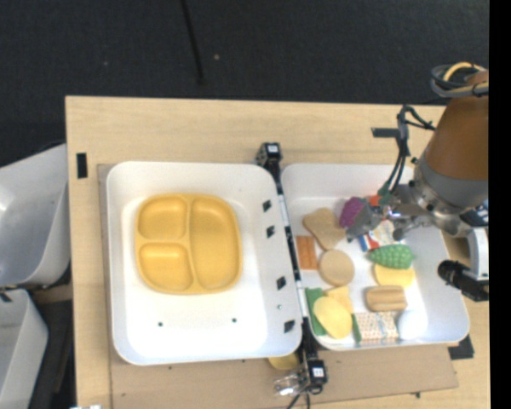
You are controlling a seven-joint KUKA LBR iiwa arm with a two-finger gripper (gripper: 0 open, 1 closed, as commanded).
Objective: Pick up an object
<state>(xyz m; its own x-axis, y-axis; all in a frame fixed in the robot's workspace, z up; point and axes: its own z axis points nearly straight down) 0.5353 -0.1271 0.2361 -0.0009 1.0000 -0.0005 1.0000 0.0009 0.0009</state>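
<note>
The right bin holds several toy foods: a purple grape bunch, a tan bread slice, a round tan cookie, a green bumpy piece on a yellow piece, a small brown loaf, a yellow lemon, an orange block and a patterned box. My gripper hangs low over the bin's upper middle, just right of the grapes and above the green piece. The wrist hides whatever lies under it.
The left bin carries a yellow divided plate. The grey arm with its orange band covers the right bin's upper right corner. A black divider with clips runs between the bins. Bare wood bench surrounds them.
</note>
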